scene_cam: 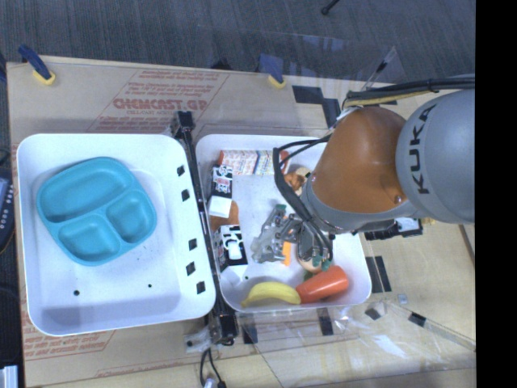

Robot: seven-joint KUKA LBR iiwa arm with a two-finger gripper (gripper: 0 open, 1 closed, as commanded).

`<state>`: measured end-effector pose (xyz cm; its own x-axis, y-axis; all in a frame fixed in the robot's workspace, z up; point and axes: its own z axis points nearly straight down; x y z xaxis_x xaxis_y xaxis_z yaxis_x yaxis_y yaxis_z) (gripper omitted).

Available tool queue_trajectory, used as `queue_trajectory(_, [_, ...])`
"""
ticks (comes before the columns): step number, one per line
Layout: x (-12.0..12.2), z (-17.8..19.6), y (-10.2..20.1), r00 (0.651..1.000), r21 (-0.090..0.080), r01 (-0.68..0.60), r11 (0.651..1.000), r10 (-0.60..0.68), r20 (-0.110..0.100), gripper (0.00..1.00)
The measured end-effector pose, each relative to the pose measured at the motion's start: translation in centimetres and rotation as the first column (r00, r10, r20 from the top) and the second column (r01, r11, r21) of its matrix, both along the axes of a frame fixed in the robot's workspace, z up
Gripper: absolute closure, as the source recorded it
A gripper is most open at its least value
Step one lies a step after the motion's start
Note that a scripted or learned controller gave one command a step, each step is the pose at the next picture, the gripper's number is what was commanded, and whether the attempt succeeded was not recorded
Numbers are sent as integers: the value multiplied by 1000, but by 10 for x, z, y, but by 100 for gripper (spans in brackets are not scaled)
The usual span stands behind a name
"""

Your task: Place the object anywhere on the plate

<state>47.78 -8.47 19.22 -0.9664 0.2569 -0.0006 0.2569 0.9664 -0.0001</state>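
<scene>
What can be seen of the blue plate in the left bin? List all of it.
The light blue divided plastic plate lies flat in the left white bin, toward its far left part. It has rounded corners and three compartments: one large one along the far side and two smaller ones nearer the camera. It sits turned at a slant to the bin walls. All three compartments look bare, and it touches only the bin floor.
</scene>
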Motion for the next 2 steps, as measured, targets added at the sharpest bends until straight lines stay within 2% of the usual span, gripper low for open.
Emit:
queue_trajectory(1, [23, 24, 35, 962, 1, 273, 962, -273, 1, 100])
queue_trajectory(2, [40, -1, 114, 841, 0, 541, 841, -541, -2, 100])
